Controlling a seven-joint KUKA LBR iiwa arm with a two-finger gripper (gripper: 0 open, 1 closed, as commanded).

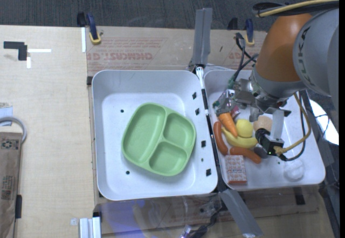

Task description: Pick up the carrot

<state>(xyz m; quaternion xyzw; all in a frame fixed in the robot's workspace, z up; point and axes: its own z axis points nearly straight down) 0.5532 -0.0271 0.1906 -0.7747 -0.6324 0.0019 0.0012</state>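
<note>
The carrot point(228, 123) is a small orange cone lying in the left part of the right bin point(310, 169), with its green top pointing toward the bin's far left. It rests against a yellow toy fruit point(243, 129). My gripper point(233, 103) hangs low over the bin, right above the carrot's green end, and the wrist hides the area behind it. Nothing can be seen held in the gripper.
Around the carrot lie a red sausage point(219, 140), an orange-red piece point(246, 152), a pink box point(235, 170), a beige piece point(263, 123) and a white lump point(294, 171). The left bin point(108, 123) holds a green divided plate point(159, 138). Cables loop beside the wrist.
</note>
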